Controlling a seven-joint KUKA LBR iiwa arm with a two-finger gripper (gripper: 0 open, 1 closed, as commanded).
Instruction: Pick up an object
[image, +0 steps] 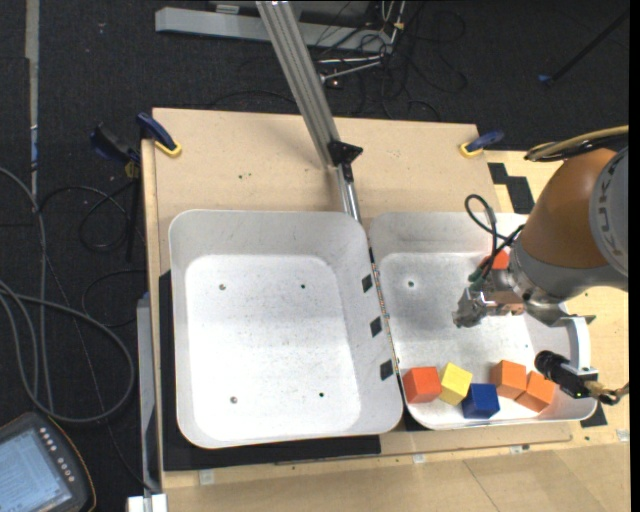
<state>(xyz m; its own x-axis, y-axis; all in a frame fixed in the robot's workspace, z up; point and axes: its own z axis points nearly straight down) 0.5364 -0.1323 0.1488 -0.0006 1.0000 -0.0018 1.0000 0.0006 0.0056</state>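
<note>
Two white bins sit side by side on the tan tabletop (250, 160), and the arm (580, 225) reaches from the right over the right bin (425, 250). Its jaws (470, 315) hang above the bare middle of this bin, and I cannot tell if they are open or closed. Along the near edge of the right bin lie the blocks: one orange block (422, 383), a yellow block (456, 382), a blue block (481, 400) and two more orange blocks (525, 385) touching each other.
</note>
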